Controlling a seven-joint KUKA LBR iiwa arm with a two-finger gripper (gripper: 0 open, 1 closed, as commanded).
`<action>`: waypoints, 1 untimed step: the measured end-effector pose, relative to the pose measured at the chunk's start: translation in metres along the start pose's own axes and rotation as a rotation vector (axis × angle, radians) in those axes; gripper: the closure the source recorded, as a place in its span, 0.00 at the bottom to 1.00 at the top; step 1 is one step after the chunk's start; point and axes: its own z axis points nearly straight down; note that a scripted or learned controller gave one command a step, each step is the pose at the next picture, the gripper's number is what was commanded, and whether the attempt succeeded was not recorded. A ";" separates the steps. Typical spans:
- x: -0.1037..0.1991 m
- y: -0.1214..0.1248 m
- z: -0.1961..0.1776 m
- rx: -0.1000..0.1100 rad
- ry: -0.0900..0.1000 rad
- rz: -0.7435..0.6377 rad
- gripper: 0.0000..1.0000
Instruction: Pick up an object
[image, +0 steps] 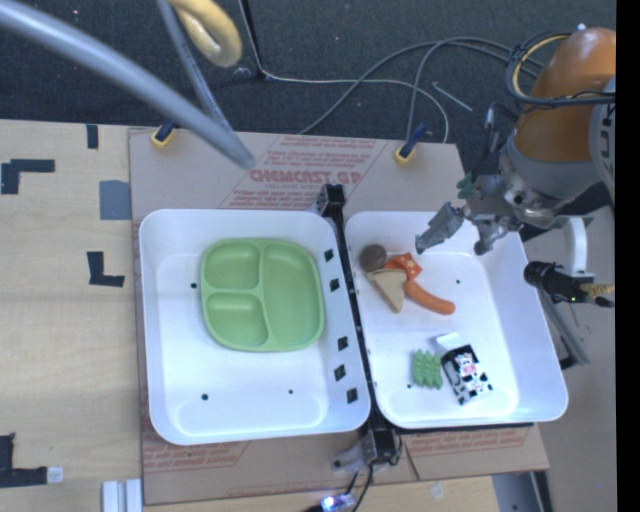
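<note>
The pincer (465, 232) hangs spread wide and holding nothing over the right bin's (520, 330) upper edge — bare white floor lies beneath it. Just left lie one brown wedge (389, 290) and one orange carrot (425, 293), touching; lower down, one green piece (426, 369) beside one black-and-white toy (466, 374). The left bin (165, 330) holds one green divided plate (263, 294).
</note>
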 end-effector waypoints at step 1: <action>0.000 0.002 -0.007 -0.012 -0.001 -0.003 0.00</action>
